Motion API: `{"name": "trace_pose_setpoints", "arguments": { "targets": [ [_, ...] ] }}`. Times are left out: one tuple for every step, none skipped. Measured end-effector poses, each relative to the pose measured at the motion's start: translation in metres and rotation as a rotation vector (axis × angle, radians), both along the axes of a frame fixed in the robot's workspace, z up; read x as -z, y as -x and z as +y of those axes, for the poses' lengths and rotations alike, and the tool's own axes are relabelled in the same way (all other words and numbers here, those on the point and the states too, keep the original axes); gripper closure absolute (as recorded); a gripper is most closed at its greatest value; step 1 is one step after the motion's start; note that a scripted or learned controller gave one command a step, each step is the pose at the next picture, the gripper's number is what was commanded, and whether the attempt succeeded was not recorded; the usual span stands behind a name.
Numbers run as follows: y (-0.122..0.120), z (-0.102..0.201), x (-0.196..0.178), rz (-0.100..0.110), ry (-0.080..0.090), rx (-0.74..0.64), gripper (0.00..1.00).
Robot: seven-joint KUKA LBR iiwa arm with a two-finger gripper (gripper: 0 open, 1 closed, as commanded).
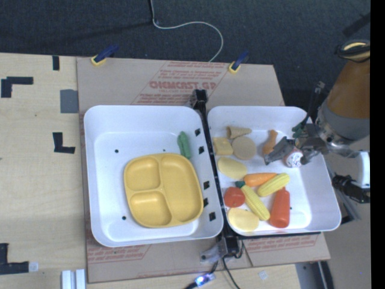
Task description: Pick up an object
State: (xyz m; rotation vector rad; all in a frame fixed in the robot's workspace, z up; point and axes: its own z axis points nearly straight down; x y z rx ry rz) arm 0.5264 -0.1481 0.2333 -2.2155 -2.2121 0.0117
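The right bin [319, 188] holds several toy foods. Among them are a tan round piece [243, 147], an orange carrot [260, 179], two yellow corn cobs [272, 184] [255, 203], a red tomato [234, 196], a red sausage [279, 208] and a pale yellow oval [243, 220]. A small orange piece [271, 140] lies just left of my gripper [293, 154]. The gripper hangs low over the right bin's upper right part, above the carrot and corn. I see nothing held in it.
The left bin [102, 161] holds a yellow divided plate [162, 188] and a green pickle [184, 144] by its right wall. Both bins stand on a cardboard sheet [180, 83]. A white cable [198, 29] loops behind them.
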Motion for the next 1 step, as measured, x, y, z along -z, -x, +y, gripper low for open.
{"name": "trace_pose_setpoints", "arguments": {
  "targets": [
    [-0.0024,0.0,-0.0054,-0.011,0.002,-0.003,0.0]
  ]
}}
